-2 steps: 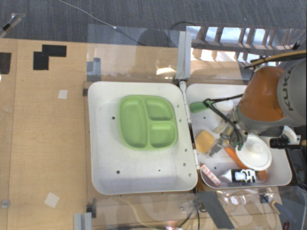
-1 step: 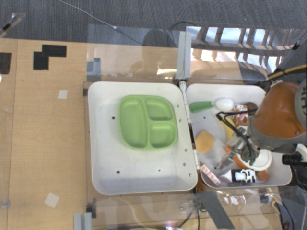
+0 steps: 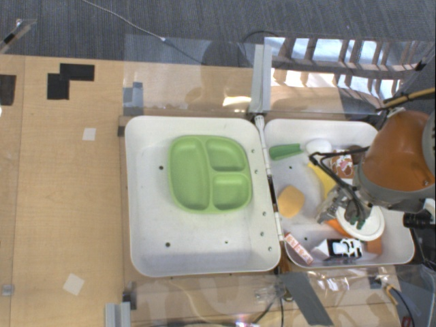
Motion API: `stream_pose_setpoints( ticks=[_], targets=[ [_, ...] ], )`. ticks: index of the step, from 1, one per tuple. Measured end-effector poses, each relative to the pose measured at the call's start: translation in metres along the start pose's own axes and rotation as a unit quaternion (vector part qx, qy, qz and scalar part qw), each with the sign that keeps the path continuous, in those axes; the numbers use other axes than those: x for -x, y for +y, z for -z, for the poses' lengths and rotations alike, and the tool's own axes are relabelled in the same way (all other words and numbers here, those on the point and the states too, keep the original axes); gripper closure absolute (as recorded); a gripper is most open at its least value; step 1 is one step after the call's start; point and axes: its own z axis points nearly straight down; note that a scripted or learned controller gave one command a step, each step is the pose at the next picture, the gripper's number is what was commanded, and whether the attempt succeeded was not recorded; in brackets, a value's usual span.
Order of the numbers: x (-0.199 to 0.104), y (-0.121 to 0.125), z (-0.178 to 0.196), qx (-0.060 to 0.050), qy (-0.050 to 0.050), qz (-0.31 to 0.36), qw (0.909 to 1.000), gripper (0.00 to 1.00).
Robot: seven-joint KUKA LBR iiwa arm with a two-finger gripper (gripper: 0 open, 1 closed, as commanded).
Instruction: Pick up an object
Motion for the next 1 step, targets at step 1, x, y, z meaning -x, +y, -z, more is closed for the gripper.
stream_pose_setpoints(
  ticks=[1],
  targets=[
    [0.0177, 0.0610, 0.1259, -0.001, 0.011, 0.003, 0.9999, 1.00]
  ],
)
